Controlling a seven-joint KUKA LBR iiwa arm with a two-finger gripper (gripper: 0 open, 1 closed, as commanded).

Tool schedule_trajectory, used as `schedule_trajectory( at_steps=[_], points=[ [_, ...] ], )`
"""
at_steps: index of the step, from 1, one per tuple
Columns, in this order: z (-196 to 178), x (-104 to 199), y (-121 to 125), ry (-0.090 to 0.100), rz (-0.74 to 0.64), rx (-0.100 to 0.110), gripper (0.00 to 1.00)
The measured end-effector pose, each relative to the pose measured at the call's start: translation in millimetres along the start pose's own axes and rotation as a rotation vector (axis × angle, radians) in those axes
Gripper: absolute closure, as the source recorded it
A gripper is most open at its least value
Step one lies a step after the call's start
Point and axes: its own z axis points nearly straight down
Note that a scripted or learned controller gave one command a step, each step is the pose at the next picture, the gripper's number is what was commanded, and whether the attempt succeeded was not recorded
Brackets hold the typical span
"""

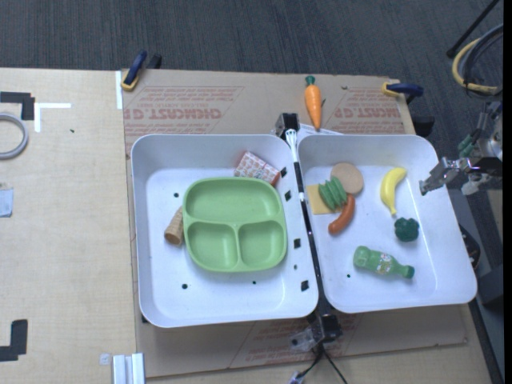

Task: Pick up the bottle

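Lying on its side near the front of the right bin (pixel 448 290), the green bottle (pixel 382 263) has its cap pointing right and nothing touching it. Just beyond it sits a dark green broccoli (pixel 406 230), and past that a banana (pixel 391 189) stands nearly upright against the bin floor. Toward the bin's left wall a red sausage (pixel 342 214) leans beside a ribbed green vegetable (pixel 333 192), a yellow slice (pixel 319 202) and a tan round piece (pixel 347 178). Over the right rim, well apart from the bottle, hangs the gripper (pixel 436 181); I cannot tell from where I stand how far its fingers are parted, and nothing shows between them. Next door, the left bin (pixel 152 286) carries a green divided plate (pixel 236 224), a cone (pixel 174 228) at its left side and a patterned packet (pixel 256 166) behind it. A carrot (pixel 312 101) lies on the cardboard (pixel 200 106) covering the tabletop, behind the bins.
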Motion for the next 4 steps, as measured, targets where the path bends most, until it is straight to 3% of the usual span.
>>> schedule_trajectory(
  at_steps=[1,2,3,4],
  points=[
    [154,28,-41,0.001,0.233,0.001,0.0],
    [144,28,-41,0.0,0.235,0.001,1.0],
    [134,81,-62,0.001,0.337,0.002,1.0],
    [61,160,-66,0.0,0.158,0.001,1.0]
  ],
)
